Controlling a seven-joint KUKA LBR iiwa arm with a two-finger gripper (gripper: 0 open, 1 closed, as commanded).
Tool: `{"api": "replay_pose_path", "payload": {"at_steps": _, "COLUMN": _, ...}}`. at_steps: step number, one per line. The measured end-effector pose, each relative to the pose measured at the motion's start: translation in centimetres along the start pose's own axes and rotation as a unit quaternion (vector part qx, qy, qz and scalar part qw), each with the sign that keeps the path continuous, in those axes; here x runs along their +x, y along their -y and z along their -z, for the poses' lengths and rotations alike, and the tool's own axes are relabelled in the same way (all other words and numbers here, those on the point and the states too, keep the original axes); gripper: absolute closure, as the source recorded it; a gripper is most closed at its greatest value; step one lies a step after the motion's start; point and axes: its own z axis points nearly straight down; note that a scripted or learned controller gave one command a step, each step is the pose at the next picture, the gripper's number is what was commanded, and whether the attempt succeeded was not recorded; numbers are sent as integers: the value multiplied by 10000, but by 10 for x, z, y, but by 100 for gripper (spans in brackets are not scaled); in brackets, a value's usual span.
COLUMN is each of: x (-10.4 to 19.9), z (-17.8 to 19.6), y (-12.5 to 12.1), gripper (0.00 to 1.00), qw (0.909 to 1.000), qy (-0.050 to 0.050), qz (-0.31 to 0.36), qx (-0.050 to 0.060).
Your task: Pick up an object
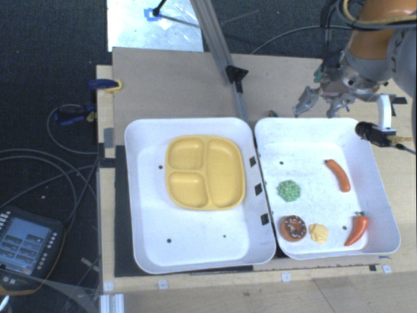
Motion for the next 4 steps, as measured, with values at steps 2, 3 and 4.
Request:
{"api": "replay_pose_path", "payload": {"at_steps": 2, "x": 0, "z": -43, "y": 6, "gripper": 0, "qw": 10000, "qy": 3, "qz": -21, "qx": 17}}
{"api": "replay_pose_path", "payload": {"at_steps": 3, "x": 1, "z": -85, "y": 2, "gripper": 0, "qw": 10000, "qy": 3, "qz": -10, "qx": 15}}
{"api": "replay_pose_path", "payload": {"at_steps": 4, "x": 11, "z": -133, "y": 4, "gripper": 0, "qw": 10000, "qy": -2, "qz": 4, "qx": 23}}
